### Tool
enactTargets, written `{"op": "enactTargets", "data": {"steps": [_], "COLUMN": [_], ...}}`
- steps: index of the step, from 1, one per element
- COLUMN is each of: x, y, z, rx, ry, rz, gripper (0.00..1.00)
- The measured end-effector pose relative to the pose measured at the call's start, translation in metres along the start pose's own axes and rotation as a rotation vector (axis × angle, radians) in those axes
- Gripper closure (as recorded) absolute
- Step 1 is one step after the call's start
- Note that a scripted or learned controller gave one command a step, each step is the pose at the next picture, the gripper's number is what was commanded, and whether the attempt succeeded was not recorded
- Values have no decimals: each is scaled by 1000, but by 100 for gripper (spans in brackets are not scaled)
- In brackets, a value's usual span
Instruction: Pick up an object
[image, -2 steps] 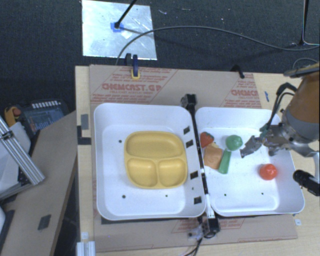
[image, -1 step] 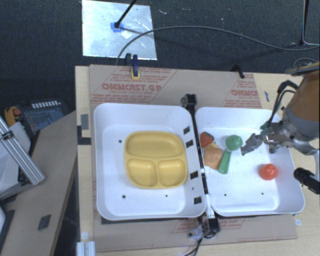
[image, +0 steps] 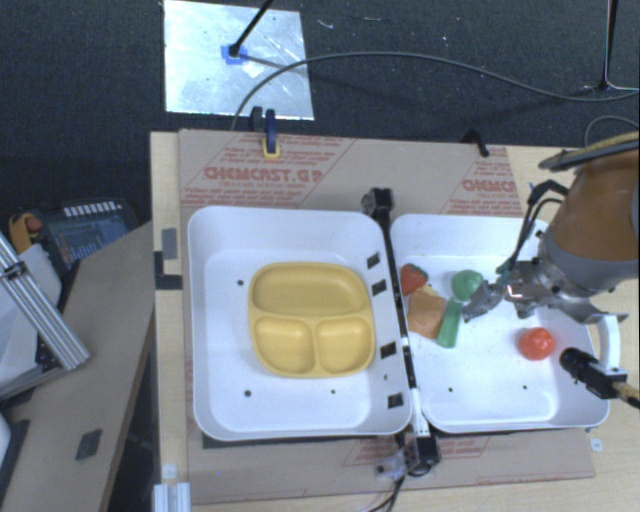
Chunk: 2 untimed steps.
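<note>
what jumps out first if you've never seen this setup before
A yellow divided tray sits in the middle of the left white bin, the biggest block of colour in view. In the right white bin, small bright things cluster near the divider: a red piece, an orange block and a green item, with a red-orange ball lying apart toward the right. The grey and orange arm hangs over that bin.

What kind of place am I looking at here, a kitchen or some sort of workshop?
Most likely a robotics lab or test bench, not a kitchen. A robot arm reaches over two white bins, one holding a yellow divided tray, the other toy-like food pieces, with loose cables on the floor.
</note>
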<state>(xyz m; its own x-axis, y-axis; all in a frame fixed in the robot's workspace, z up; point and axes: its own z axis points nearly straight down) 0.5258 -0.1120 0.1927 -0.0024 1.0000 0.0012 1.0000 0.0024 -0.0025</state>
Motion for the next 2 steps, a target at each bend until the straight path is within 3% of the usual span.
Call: {"op": "enactTargets", "data": {"steps": [2], "x": [-5], "y": [-6], "z": [111], "rx": [0], "ry": [0], "rz": [1], "gripper": [0]}}
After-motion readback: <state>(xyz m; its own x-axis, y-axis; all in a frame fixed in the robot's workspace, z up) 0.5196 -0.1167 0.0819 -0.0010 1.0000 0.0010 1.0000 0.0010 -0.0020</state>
